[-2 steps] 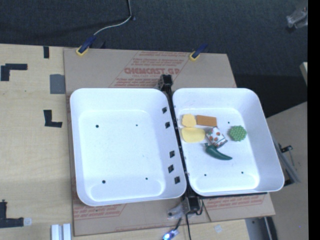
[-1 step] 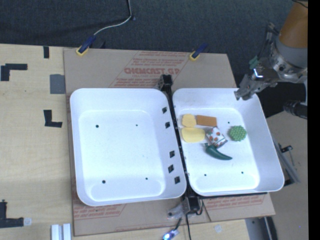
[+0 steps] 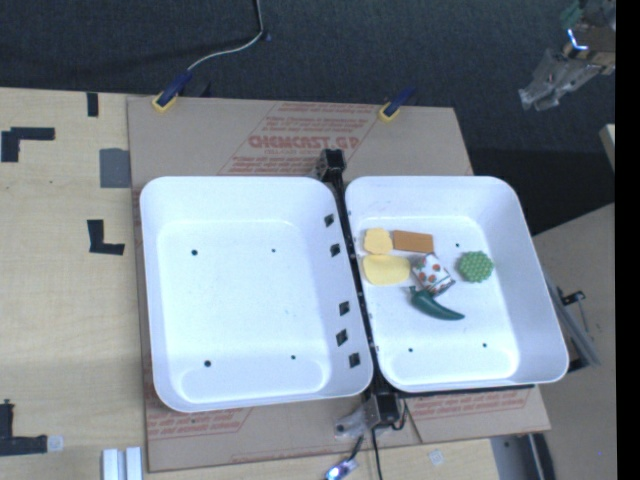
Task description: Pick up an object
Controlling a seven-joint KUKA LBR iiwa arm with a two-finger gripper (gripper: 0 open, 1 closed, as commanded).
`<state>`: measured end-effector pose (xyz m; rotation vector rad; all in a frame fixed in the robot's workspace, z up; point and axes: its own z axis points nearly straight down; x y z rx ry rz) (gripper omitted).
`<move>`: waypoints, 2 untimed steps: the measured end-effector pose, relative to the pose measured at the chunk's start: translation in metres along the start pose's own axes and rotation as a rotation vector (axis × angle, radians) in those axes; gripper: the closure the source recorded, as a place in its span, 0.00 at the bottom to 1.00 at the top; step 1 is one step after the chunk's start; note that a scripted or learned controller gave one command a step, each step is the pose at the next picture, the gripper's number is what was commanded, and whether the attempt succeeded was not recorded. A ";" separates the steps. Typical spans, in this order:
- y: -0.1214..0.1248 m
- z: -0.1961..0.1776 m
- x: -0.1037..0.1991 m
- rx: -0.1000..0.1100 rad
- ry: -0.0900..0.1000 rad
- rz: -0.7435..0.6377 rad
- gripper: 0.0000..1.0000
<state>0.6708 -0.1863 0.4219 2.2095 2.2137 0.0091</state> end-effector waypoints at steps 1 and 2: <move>-0.001 -0.122 -0.029 0.000 -0.001 0.002 1.00; -0.001 -0.113 -0.028 0.013 0.004 0.001 0.00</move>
